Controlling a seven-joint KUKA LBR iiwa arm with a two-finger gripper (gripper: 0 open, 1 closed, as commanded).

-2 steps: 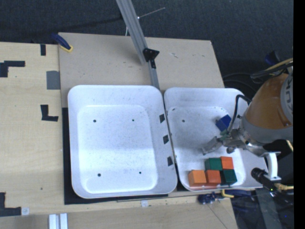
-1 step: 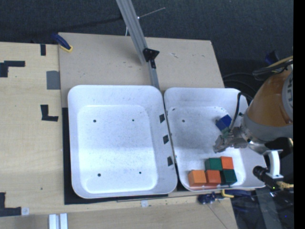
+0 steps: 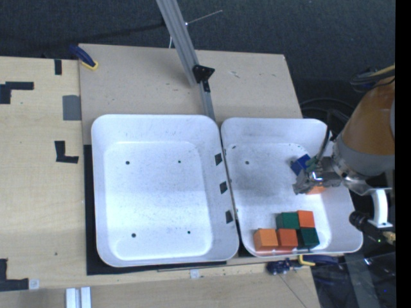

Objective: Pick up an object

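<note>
**Desk:** Over the right bin [image 3: 270, 133], what is the arm doing?

**Photographer:** From the fixed overhead camera, the grey arm [image 3: 369, 130] with its orange band reaches in from the right, and its hand [image 3: 308, 179] sits low over the right-hand part of that bin's floor. A blue block [image 3: 299, 164] lies just on the far-left side of the hand, touching or nearly touching it. A sliver of orange shows at the hand's near edge; I cannot tell whether that is a block or part of the hand.

**Desk:** Is the hand holding anything?

**Photographer:** That cannot be told from this angle. The hand is small and dark against the bin, and no object can be seen clearly inside it.

**Desk:** Where are the other objects?

**Photographer:** Clustered in the near right corner of the same bin. An orange block [image 3: 265, 238] sits farthest left, a second orange block [image 3: 287, 237] just beside it, and a dark green block [image 3: 309, 237] to the right. Behind them sit a green block [image 3: 288, 221] and an orange block [image 3: 306, 219], side by side. All are well apart from the hand, toward the near rim.

**Desk:** And the rest of the scene?

**Photographer:** The left bin [image 3: 103, 133] sits beside the right one, rims touching, on a pale tabletop [image 3: 141, 76]. A metal pole [image 3: 180, 31] slants in from the far side, ending near the seam between the bins.
</note>
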